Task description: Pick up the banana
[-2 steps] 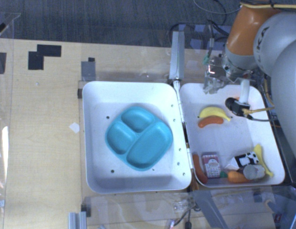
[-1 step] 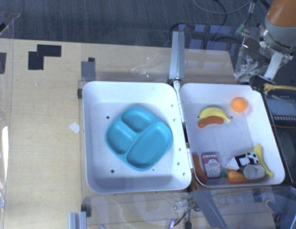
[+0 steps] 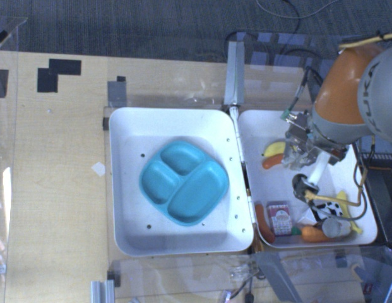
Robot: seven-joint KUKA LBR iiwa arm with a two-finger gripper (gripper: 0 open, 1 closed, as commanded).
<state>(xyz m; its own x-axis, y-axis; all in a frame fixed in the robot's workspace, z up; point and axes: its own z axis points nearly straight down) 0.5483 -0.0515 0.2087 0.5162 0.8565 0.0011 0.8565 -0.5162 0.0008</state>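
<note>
The banana [image 3: 273, 148] lies near the far edge of the right bin [image 3: 262, 188]. The gripper [image 3: 295, 158] hangs just beside it, holding nothing. Next it must go down over the banana.

This is a robot lab, not a home or kitchen. A pale wood bench [image 3: 50, 188] bears two white bins [image 3: 120, 169] clamped side by side by metal brackets [image 3: 234, 74], with a clear acrylic screen [image 3: 12, 49] at 9 o'clock and black tape marks [image 3: 57, 73] at 10 o'clock. An industrial arm [image 3: 353, 93], grey and orange, reaches in at 3 o'clock. Loose cables [image 3: 296, 5] trail over grey carpet [image 3: 120, 17] at 12 o'clock. The right bin holds toy food [image 3: 274, 149], the left a blue divided plate [image 3: 183, 182]
</note>
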